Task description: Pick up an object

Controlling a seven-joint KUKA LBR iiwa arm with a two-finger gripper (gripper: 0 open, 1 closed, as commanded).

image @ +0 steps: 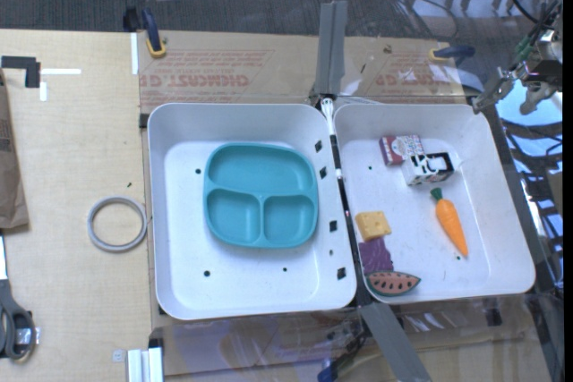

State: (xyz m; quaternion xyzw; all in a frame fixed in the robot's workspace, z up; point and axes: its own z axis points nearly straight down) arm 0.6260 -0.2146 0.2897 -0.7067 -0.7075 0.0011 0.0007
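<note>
Parked beyond right bin [407, 219] far corner: gripper [533, 80], grip state impossible to tell. Loose in that bin, reachable as pick targets: toy carrot [451, 226], watermelon slice [393, 284], cracker [372, 224]. Teal divided plate [261, 195] alone in left bin [179, 192].

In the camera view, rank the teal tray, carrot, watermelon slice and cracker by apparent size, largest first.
1. Teal tray, by far the largest.
2. Carrot and watermelon slice: they look about alike, so I won't rank them.
3. Cracker, smallest.
</note>
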